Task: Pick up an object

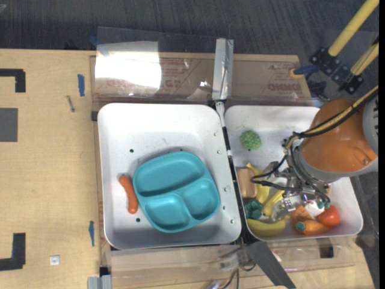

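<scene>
My gripper [289, 201] is low in the right bin [271, 116], down among a heap of toy food; the orange-banded wrist [334, 146] above hides part of it. Around the gripper lie a yellow banana [266, 226], a yellow piece [271, 198], a dark green item [253, 210], a tan block [245, 181], an orange carrot [308, 226] and a red tomato [328, 215]. A green bumpy ball [251, 140] sits apart, farther back in the same bin. I cannot make out anything held.
The left bin [120, 125] holds a teal divided plate [175, 190] with an orange sausage-shaped toy [129, 194] beside its left edge. A clear divider [221, 71] stands behind the two bins. Cables run along the arm at the right.
</scene>
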Controlling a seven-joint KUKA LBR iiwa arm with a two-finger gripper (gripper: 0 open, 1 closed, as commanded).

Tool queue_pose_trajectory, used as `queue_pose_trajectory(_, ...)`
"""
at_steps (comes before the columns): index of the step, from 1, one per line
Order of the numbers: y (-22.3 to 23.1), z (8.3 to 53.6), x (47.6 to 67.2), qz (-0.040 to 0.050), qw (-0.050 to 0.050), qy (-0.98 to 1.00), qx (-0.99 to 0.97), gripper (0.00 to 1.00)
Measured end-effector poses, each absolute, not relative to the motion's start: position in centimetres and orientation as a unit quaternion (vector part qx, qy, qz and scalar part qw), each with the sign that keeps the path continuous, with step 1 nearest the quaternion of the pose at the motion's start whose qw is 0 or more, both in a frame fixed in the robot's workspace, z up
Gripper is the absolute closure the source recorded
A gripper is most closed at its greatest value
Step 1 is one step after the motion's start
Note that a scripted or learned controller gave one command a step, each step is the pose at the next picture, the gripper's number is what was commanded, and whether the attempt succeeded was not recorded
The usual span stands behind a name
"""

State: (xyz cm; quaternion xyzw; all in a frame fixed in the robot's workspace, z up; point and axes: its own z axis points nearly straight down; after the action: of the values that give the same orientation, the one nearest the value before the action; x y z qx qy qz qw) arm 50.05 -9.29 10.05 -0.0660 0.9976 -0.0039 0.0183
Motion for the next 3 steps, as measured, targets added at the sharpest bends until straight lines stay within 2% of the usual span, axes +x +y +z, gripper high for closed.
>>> queue_pose_trajectory(1,-9.8,8.9,60.7,-0.0003,0.006,1.0,-0.029,0.0)
queue_pose_trajectory(2,-9.7,10.3,61.1,-0.0007,0.011,0.999,-0.03,1.0)
queue_pose_trajectory(3,-9.6,10.2,61.0,-0.0006,0.011,0.999,-0.03,0.0)
